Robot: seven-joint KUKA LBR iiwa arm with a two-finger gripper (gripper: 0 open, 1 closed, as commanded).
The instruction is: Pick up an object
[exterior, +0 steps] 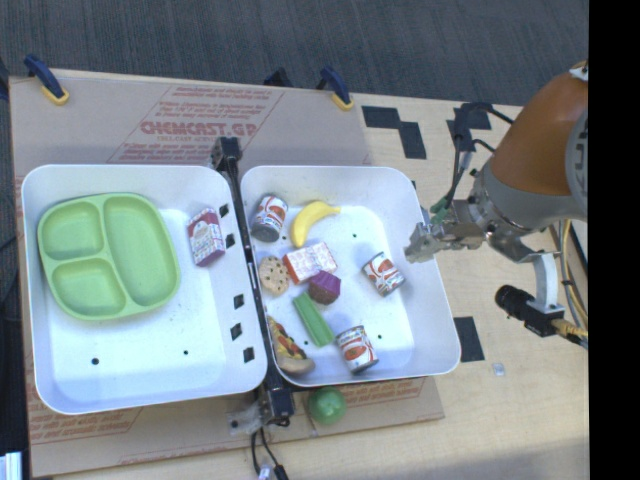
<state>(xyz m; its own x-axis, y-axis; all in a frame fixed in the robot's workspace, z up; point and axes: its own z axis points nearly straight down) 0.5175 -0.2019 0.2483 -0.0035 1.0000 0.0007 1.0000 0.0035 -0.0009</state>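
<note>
Above the right bin's (425, 313) right rim hangs the gripper (420, 245), near a small can (383, 273); its opening I cannot tell.

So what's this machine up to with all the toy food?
A robot arm is reaching in from the right, its gripper hovering at the right edge of the right bin. That bin holds toy food: a banana, several cans and more. It isn't holding anything yet. The left bin has a green plate and a small red packet.
</note>
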